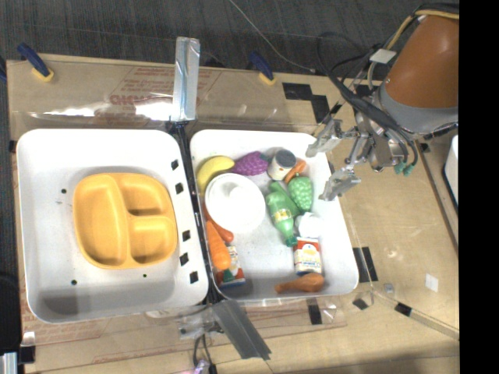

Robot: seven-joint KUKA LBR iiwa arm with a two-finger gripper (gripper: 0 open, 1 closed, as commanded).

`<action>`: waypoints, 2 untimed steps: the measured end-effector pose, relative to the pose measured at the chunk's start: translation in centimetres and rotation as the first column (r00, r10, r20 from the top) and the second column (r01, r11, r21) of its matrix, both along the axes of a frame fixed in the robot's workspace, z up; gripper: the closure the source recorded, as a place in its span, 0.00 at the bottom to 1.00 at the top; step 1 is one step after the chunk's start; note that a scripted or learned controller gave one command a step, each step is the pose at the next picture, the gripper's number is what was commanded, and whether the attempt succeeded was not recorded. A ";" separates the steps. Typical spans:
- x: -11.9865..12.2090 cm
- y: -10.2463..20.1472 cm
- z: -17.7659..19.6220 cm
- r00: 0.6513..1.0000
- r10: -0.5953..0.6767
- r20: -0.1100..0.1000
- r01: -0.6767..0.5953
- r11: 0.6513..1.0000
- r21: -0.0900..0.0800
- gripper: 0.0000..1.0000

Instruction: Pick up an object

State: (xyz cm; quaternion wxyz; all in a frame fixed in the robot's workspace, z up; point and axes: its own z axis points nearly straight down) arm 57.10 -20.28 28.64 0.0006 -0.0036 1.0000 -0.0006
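We see the gripper, metal fingers spread wide and holding nothing, above the right bin's edge, near glossy plastic toys (a green bottle closest).

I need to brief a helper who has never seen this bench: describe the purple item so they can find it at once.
Look in the right white bin, along its far wall. Between the yellow banana and a small round jar lies the purple bunch of grapes, just above the white bowl. It is the only purple, knobbly thing there.
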 end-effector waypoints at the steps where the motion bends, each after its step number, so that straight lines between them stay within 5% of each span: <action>1: 3.7 -0.4 -10.9 0.992 0.129 -0.009 -0.129 0.992 0.006 0.00; 2: 4.8 -0.7 -17.0 0.986 0.166 0.019 -0.166 0.986 -0.009 0.00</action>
